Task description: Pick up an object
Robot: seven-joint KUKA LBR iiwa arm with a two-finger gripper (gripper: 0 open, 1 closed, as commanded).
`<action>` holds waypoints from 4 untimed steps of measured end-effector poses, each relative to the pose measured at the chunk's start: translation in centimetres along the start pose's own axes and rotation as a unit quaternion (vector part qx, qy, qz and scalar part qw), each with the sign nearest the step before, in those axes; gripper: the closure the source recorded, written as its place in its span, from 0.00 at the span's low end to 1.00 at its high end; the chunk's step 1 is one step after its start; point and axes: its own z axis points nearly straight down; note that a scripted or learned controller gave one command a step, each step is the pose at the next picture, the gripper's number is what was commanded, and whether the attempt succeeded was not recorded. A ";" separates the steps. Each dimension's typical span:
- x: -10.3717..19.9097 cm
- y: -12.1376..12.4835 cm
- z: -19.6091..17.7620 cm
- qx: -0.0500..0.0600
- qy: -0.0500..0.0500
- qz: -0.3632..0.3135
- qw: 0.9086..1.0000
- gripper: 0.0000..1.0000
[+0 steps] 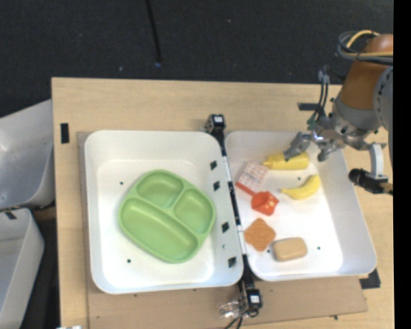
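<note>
The right bin (pixel 351 219) holds several small items. Among them are a yellow squeeze-bottle shape (pixel 286 161), a banana (pixel 303 188), a red piece (pixel 264 201) and a pink checkered packet (pixel 252 177). An orange wafer (pixel 259 234) and a tan bread roll (pixel 289 249) lie nearer the front. My gripper (pixel 312 147) hovers at the bin's far right corner, just above and right of the yellow shape. It is open, with nothing between its fingers.
A green divided plate (pixel 167 215) lies in the left bin (pixel 96 184). The raised divider (pixel 227 204) runs between the two bins. A white container (pixel 17 156) stands off the bench's left side.
</note>
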 end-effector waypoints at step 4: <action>-1.2 0.7 -10.0 -0.006 -0.001 -0.002 1.000 1.00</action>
